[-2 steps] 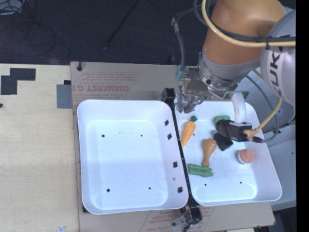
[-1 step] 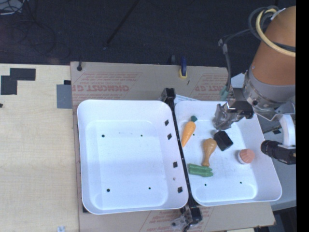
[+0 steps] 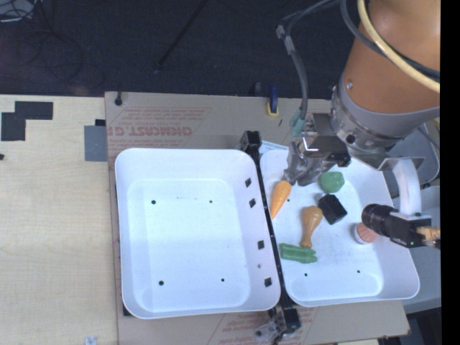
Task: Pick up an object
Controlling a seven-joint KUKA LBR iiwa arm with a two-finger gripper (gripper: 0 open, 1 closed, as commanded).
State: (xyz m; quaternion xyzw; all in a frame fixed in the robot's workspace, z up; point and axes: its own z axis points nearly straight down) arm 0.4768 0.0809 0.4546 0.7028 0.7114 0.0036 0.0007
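The grey arm (image 3: 388,63) with its orange band reaches in over the right bin (image 3: 374,282), its hand (image 3: 305,171) low at that bin's far end — whether it is clenched or released I cannot tell. The left bin (image 3: 187,228) lies well to the hand's left. Just below-left of the hand lies an orange carrot (image 3: 279,197); just right, a green piece (image 3: 331,181); further below — a black block (image 3: 332,209), a tan drumstick (image 3: 310,223) and a green pod (image 3: 297,253).

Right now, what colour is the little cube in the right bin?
Black; the cube shows best in the camera view.
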